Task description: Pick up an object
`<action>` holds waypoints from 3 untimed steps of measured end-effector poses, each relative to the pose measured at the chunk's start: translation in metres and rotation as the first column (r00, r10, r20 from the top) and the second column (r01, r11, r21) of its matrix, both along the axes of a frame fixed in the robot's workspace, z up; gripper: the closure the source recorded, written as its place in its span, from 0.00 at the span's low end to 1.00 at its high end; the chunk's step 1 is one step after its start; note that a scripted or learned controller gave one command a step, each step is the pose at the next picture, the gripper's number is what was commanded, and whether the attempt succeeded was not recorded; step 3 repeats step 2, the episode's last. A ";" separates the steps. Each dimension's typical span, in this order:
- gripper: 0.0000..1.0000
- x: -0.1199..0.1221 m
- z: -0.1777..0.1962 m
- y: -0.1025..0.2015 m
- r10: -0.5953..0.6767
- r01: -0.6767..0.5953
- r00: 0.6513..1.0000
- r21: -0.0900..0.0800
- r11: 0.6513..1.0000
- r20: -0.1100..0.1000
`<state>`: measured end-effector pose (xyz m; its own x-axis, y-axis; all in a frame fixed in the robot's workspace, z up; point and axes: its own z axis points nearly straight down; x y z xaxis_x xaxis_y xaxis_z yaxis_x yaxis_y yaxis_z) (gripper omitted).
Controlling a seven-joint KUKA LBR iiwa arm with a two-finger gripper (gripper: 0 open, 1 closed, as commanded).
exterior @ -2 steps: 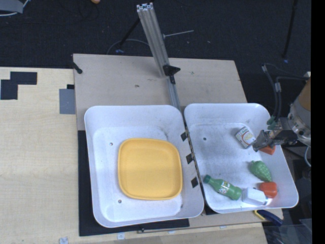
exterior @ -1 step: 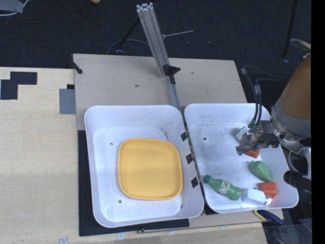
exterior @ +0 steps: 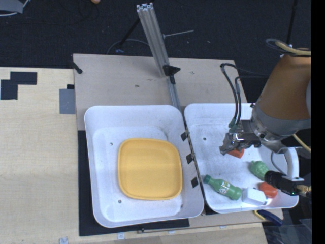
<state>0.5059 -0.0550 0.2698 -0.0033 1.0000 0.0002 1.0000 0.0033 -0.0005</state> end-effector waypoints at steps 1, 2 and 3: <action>1.00 0.002 -0.007 0.059 0.000 0.000 1.000 0.000 1.000 -0.001; 1.00 0.013 -0.031 0.107 -0.001 0.001 1.000 0.000 1.000 -0.003; 1.00 0.013 -0.031 0.107 -0.001 0.001 1.000 0.000 1.000 -0.003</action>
